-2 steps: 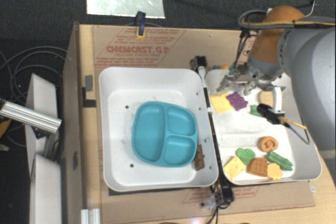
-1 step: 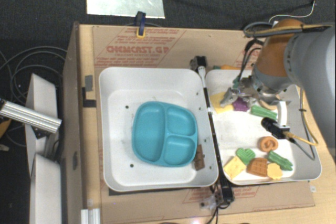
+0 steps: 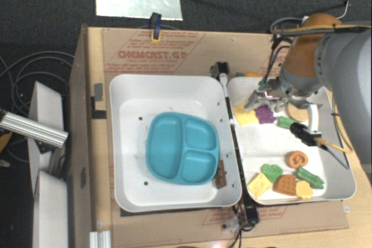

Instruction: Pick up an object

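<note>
Risk | gripper (image 3: 268, 100), opening indiscernible, over lumpy purple plastic toy (image 3: 265, 115) just beside flat yellow block (image 3: 244, 118), right white bin's (image 3: 258, 148) far-left corner | 2-object grab.

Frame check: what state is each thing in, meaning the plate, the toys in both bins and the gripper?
blue plate: right side up, flat in the left bin.
brown piece: lying by the plate's right edge, at the bin wall.
purple toy: lying in the right bin, not visibly held.
yellow block: lying beside the purple toy.
orange ring: lying flat, loose.
gripper: low, just above the purple toy.
</note>
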`<state>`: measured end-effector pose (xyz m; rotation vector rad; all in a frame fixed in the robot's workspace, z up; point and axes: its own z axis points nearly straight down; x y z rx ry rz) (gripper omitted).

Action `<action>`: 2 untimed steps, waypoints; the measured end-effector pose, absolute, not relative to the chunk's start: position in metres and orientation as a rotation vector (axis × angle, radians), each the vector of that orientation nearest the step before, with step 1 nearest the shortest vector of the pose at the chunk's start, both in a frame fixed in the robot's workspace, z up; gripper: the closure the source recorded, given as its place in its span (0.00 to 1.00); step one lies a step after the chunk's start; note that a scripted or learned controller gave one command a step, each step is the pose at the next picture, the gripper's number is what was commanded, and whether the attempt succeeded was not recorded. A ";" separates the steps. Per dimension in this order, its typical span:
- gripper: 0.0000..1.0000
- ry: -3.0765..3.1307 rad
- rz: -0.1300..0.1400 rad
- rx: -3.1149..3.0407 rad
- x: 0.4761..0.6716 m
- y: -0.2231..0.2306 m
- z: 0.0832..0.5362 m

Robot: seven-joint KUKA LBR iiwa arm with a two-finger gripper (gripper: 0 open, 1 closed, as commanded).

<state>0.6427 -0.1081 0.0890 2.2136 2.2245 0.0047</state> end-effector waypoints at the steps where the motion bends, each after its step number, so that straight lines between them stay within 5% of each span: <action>1: 0.00 2.224 0.002 2.212 0.635 -0.094 0.086; 2: 0.00 2.220 0.001 2.219 0.635 -0.114 0.085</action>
